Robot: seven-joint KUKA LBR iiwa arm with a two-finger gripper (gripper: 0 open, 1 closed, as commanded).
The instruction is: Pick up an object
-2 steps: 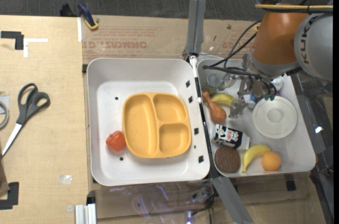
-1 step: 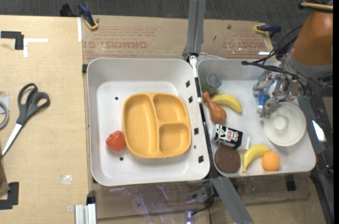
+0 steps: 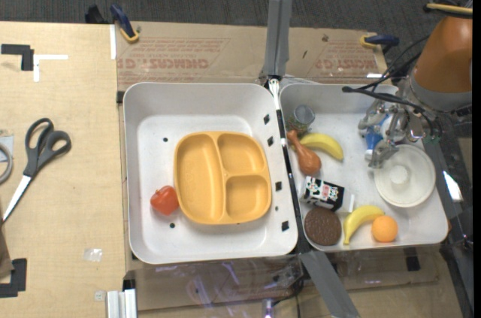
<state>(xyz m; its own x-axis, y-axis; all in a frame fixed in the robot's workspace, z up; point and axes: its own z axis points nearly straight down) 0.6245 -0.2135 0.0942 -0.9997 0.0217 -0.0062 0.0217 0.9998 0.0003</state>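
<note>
Tool [image 3: 385, 134] sits low over the back right of the right bin [image 3: 353, 97], above and just left of the white bowl [image 3: 406, 177]. We see nothing between its parts, so we log no grasp; whether it stands spread or pressed together we cannot tell through the cable clutter.

Scene, largest first: the left bin [image 3: 143, 159] carries a yellow divided plate [image 3: 222, 176], with a red tomato-like piece [image 3: 163, 199] touching its left rim. The right bin carries the white bowl, a round brown disc [image 3: 323, 226] at the front, two bananas, one near the middle [image 3: 325, 145] and one at the front [image 3: 361, 221], a black-and-white carton [image 3: 323, 193], a drumstick [image 3: 303, 152], an orange [image 3: 385, 228] and a small grey cup [image 3: 304, 115]. Scissors [image 3: 37, 151] lie apart on the counter [image 3: 60, 234].

Step in hand, as we judge it: choosing and closing on a target. Nearest candidate is the bowl, just beside and below the tool; its rim offers a pinch, but a smooth wall may slip. The middle banana lies near, to the tool's left, and looks easier to grip across its narrow width. To do this well we would centre over one item, align across its short axis, descend clear of neighbours, and confirm the hold before lifting.
</note>
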